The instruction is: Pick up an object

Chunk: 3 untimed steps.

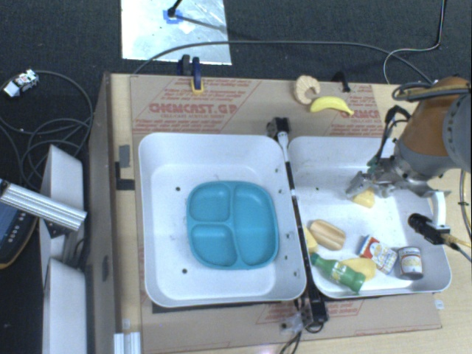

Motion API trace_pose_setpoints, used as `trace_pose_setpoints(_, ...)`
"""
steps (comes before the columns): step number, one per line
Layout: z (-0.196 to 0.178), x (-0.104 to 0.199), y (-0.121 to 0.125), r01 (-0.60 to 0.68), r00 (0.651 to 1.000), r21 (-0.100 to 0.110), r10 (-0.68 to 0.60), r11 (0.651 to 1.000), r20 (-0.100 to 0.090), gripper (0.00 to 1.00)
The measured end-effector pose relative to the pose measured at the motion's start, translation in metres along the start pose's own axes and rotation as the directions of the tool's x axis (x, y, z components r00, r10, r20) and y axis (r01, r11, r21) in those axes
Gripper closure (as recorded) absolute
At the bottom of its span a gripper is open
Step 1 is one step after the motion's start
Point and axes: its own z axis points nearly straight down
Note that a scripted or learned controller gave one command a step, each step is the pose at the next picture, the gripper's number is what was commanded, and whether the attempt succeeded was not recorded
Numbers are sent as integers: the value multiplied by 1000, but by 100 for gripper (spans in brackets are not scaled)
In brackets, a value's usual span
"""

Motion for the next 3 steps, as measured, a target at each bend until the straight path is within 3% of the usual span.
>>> trace_pose_setpoints(1, -11, 0, 1, 0, 1000, -3, 0, 1000, 1, 100)
trace_pose_setpoints(2, -63, 39, -53, 1, 1000, -1, -1, 1000, -1, 100)
trace_pose_setpoints(3, -121, 138, -62, 4, 1000, -2, -4, 1000, -2, 100)
